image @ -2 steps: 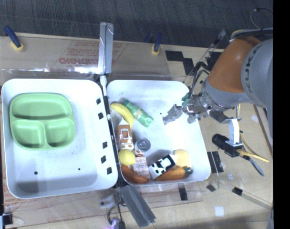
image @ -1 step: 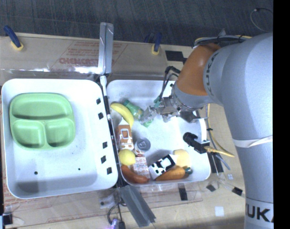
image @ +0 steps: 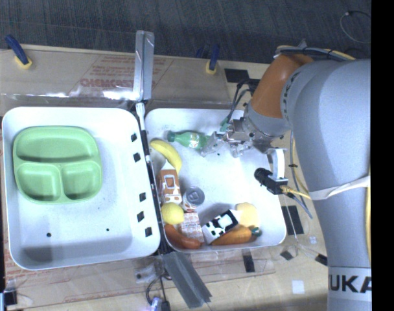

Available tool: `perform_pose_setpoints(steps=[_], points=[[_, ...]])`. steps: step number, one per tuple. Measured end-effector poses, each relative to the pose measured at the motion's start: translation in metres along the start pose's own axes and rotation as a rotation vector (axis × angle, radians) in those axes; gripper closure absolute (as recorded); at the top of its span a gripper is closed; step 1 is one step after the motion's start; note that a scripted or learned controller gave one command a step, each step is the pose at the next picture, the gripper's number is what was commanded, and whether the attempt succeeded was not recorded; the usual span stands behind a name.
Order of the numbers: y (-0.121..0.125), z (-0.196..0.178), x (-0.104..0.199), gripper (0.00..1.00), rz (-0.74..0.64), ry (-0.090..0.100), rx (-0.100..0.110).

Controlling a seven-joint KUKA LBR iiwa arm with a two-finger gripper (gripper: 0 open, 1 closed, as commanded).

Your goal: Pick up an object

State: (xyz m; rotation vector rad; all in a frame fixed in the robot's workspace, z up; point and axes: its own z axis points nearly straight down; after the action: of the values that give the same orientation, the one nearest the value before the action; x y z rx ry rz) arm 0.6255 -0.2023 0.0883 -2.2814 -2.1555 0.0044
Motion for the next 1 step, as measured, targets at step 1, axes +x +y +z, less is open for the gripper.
perform_pose_setpoints(steps=[1], points=[[0.0210, 0.0038, 0.0860, 0.00, 0.088, 0.000, 0.025]])
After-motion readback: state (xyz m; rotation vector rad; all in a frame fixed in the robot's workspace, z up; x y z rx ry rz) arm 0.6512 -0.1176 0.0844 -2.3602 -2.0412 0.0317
